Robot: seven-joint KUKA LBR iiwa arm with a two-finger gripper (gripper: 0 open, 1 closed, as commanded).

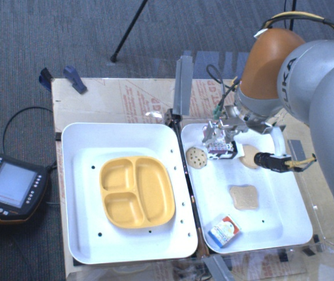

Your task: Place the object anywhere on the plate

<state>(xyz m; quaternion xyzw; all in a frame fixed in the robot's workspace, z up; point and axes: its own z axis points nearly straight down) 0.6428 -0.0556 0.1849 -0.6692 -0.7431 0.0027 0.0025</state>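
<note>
A yellow plate (136,191) with three compartments lies in the middle of the left white bin (79,227). My gripper (219,143) hangs low over the upper left part of the right bin (292,227), pointing down. Just left of it lies a round chocolate-chip cookie (196,157). A tan slice of bread (244,197) rests in the middle of that bin, and a small white, blue and red carton (223,230) sits near its front edge. A flat tan round piece (249,157) lies to the right of the gripper, partly hidden by a black part of the arm.
The grey and orange arm (283,69) covers the upper right of the right bin. A raised rim (187,180) divides the two bins. A teach pendant (9,186) lies on the floor at the left, and blue clamps (73,78) sit on the back board.
</note>
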